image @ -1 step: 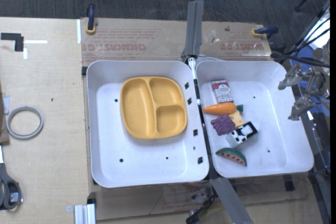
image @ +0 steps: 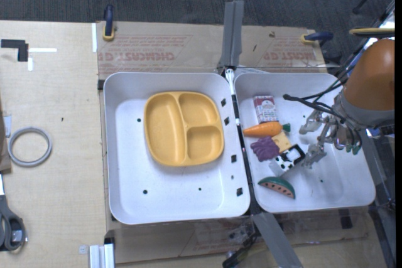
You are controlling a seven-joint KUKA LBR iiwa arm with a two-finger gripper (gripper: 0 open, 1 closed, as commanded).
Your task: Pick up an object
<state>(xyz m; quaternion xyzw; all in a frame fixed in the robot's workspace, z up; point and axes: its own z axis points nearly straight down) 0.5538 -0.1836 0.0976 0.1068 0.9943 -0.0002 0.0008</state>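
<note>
Carrot (image: 262, 129) lies crosswise, green tip toward the gripper (image: 316, 142).

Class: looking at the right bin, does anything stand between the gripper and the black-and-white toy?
Nothing visible does. The gripper hangs just right of the black-and-white toy. The purple toy and carrot lie on its far, left side.

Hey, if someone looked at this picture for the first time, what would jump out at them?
Probably the yellow divided plate, lying alone in the left bin. Next, the cluster of small toys in the right bin: a carrot, a watermelon slice, something purple. The gripper hangs over that bin, just right of the toys.
</note>
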